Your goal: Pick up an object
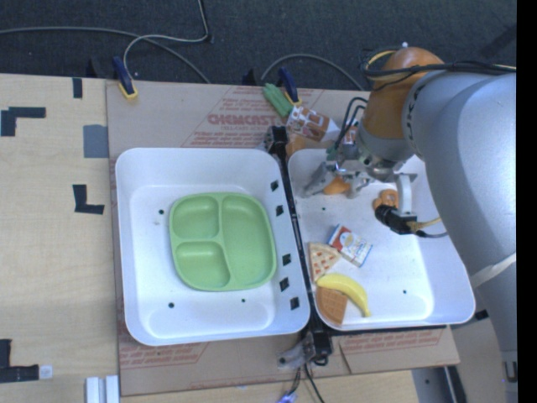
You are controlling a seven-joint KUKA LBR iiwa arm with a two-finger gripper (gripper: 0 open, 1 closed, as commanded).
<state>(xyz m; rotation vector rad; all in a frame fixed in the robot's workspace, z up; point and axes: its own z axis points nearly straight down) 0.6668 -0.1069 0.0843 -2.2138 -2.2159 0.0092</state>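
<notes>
From the fixed camera above the bench, the grey arm with its orange band reaches in from the right and sets its two-finger gripper low over the far end of the right-hand shallow white bin. A small rounded orange object sits right under the fingertips against the bin floor. The metal fingers look spread to either side of it, but whether they are open or already pressed on it I cannot tell from this slant.

That orange piece looks like a light, hard plastic toy: smooth, likely slippery, and apt to roll or squirt out if pinched off-centre. I judge the best hold is across its widest middle, fingers low to the floor.

Nearer the camera in the same bin lie a small white, blue and red printed carton, a triangular pizza-slice toy and a yellow plastic banana resting on a brown rounded piece. These are light too; the carton offers flat sides.

The left bin holds a pale green divided plastic plate, thin, wide and awkward to pinch.
</notes>
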